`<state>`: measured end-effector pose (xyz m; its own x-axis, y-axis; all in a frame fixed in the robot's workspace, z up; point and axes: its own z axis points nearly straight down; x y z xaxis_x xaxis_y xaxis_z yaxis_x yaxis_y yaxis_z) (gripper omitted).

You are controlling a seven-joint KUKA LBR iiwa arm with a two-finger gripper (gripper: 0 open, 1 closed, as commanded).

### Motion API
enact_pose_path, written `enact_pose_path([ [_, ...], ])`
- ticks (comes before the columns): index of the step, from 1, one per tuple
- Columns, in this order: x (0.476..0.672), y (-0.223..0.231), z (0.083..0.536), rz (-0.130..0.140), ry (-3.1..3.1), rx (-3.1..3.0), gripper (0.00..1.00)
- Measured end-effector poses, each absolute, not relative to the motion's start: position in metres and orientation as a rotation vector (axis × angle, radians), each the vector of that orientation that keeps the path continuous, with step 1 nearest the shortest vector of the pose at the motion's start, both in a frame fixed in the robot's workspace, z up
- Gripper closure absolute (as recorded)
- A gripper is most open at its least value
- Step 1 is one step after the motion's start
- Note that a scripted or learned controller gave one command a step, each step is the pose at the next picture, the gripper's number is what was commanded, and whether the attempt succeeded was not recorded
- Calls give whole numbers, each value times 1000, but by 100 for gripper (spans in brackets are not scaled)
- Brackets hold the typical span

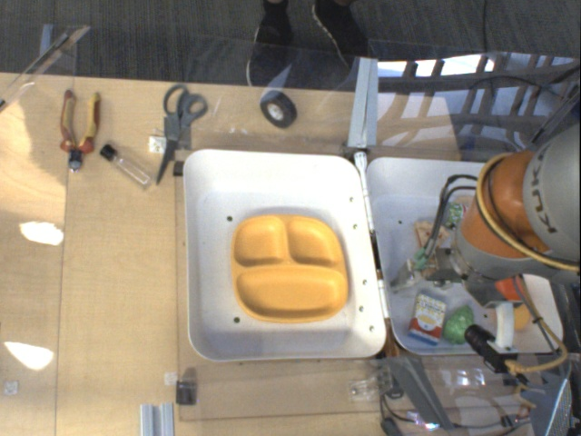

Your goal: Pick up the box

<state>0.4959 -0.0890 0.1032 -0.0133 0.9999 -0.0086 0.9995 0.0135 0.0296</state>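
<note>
surface (109, 271): pale wood, sunlit patches at left
left bin (204, 243): white, shallow, on the surface centre
right bin (390, 198): white, just beside the left bin
pliers (78, 127): red-handled, far left, near the back edge
scissors (178, 123): grey-handled, behind the left bin
tape roll (279, 109): black, near the back edge
vial (125, 164): small, clear, between pliers and scissors
</note>
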Motion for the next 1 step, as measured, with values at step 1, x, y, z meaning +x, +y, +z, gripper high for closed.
enact_pose_path([
  [1,492,-99,91,20,2250,2177,0],
])
